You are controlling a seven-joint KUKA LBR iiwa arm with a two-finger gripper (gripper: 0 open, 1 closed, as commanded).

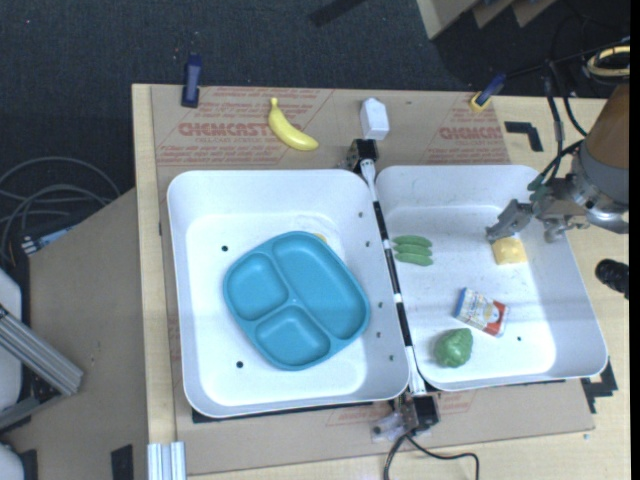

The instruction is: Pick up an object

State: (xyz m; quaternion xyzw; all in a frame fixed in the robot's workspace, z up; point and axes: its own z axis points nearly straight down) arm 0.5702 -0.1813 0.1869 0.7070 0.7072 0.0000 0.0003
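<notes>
With the two-finger gripper spread wide and holding nothing, poised just above the small yellow block in the upper right of the right-hand white bin, the block may be nudged aside by an off-centre descent.

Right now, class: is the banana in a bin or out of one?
Out. The banana lies on the brown board behind the left bin, beyond its white rim, touching neither bin.

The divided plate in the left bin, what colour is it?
Blue; the divided plate shows plainly in the camera view.
</notes>
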